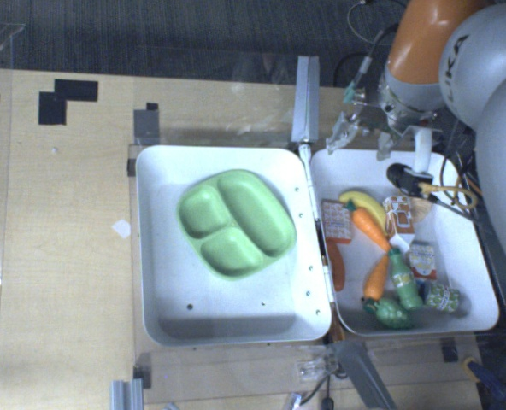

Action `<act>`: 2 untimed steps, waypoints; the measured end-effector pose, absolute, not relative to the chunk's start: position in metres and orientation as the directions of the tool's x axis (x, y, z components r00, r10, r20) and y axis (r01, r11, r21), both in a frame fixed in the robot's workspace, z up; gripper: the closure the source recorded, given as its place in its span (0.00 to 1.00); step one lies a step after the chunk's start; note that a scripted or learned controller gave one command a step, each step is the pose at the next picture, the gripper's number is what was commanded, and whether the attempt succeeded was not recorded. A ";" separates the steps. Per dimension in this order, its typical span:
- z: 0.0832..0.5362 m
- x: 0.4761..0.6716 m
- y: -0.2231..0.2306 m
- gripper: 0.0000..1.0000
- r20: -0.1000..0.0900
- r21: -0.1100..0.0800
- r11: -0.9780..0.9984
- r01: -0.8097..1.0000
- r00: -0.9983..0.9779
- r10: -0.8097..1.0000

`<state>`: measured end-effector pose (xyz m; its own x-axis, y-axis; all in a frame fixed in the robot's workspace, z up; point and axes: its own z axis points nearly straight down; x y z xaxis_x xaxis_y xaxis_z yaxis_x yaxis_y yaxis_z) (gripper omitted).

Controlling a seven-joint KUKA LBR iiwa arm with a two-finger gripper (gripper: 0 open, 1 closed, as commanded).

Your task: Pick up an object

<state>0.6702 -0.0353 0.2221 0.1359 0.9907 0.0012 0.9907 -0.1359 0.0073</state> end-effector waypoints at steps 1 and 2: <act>0.222 0.670 -0.035 0.00 0.001 0.007 -0.136 0.991 0.136 0.991; 0.222 0.670 -0.035 0.00 0.001 0.007 -0.136 0.991 0.136 0.991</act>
